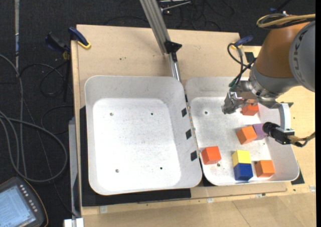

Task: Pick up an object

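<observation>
The end effector hovers in the right bin, just beside an orange-red block; its grip state is unclear.

Two white bins, four orange blocks, one yellow-blue block, perhaps one purple.

gripper low in right bin beside an orange block; more orange blocks, yellow-blue block nearby; left bin.
</observation>
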